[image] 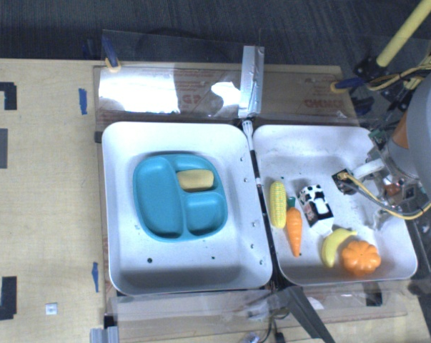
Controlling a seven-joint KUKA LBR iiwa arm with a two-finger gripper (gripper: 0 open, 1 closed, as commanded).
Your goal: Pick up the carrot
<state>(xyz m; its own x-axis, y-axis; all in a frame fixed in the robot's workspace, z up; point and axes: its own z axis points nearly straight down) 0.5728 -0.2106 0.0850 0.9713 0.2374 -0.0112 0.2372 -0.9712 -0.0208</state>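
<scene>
The carrot (294,229) is orange with a small green top. It lies in the right bin (308,143), near that bin's left wall, with its tip pointing to the front edge. A yellow corn cob (277,203) lies just to its left. To the carrot's right, close by, is a black and white toy (314,203). My gripper (391,191) hangs over the right side of the same bin, well to the right of the carrot and apart from it. Nothing shows in its grasp.
A yellow banana (333,244) and an orange round fruit (360,257) sit at the right bin's front, right of the carrot. The left bin (122,213) holds a blue divided plate (158,199) with a pale yellow piece of food (196,180) on it.
</scene>
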